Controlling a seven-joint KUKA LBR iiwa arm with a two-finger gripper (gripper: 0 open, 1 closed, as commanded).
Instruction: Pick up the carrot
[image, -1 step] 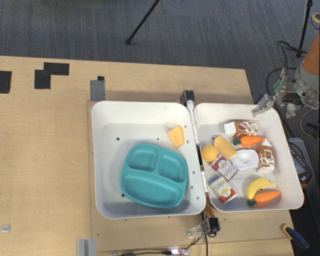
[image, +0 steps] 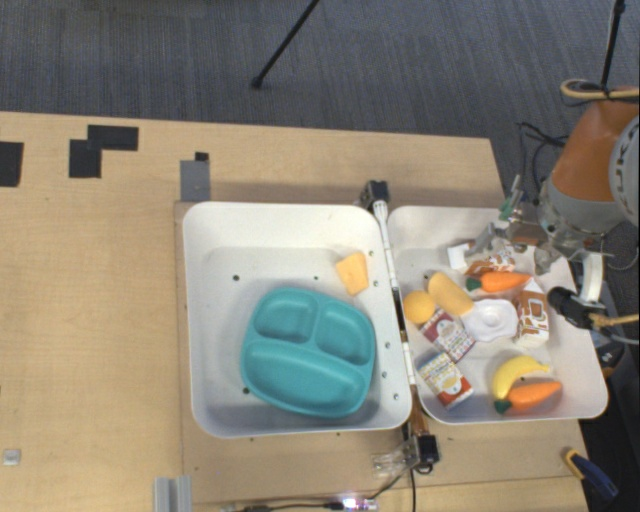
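Grey carpet behind wooden desk (image: 90, 300). Carrot (image: 502, 283) in right bin (image: 590, 395), far side, just beside tool (image: 522, 243); tool state unclear. Likely light, stiff, smooth plastic toy; grip across mid-body.

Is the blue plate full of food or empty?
Empty. The blue plate lies flat in the left bin with nothing in its three sections. The yellow cheese wedge sits beside it, not on it.

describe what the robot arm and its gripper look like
The arm is a rounded grey body with a broad orange band above the wrist. Below it sits a metallic grey gripper of small angular parts. Thin dark cables run near the arm's upper side.
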